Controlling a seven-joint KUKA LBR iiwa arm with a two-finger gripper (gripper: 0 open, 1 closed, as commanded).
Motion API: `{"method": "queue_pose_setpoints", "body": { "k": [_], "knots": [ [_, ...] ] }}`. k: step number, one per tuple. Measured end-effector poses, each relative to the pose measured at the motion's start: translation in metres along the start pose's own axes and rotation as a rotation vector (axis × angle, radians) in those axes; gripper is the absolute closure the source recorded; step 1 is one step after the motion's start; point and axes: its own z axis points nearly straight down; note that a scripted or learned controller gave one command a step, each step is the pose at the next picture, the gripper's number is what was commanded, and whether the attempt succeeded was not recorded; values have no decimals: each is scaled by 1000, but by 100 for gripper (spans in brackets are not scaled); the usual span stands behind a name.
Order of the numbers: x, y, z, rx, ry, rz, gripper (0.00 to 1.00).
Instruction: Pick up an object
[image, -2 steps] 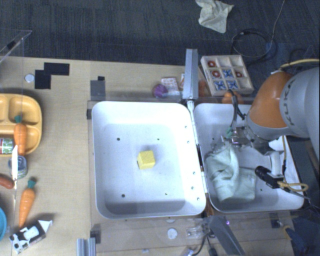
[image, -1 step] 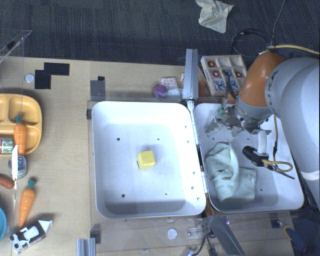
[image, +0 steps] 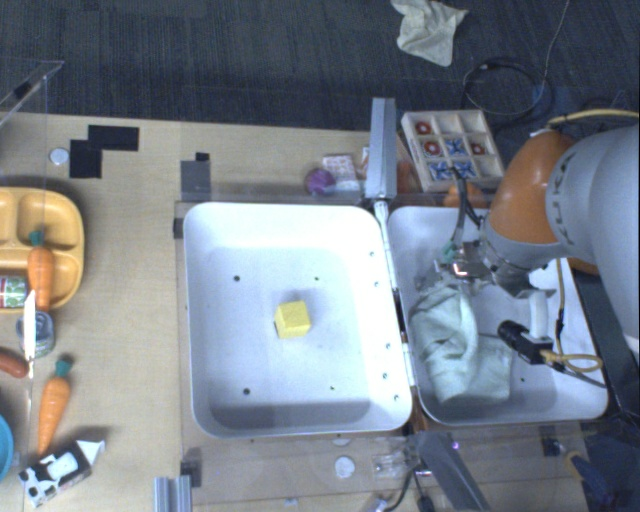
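We lower our claw (image: 455, 272) onto the crumpled cloth (image: 450, 340) in the right bin (image: 590, 400), its grip impossible to tell.

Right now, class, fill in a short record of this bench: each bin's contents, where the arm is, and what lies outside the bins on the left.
left bin: one yellow block, near the middle, apart from the walls
right bin: a crumpled pale cloth
arm: reaches in from the right, above the right bin
gripper: low over the cloth's upper end; grasp cannot be judged
left of the bins: yellow tray, two toy carrots
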Motion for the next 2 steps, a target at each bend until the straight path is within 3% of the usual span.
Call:
{"method": "queue_pose_setpoints", "body": {
  "k": [1, 2],
  "knots": [
    [0, 4, -14, -12, -3, -2, 100],
    [27, 35, -98, 2, 0, 68, 100]
  ]
}}
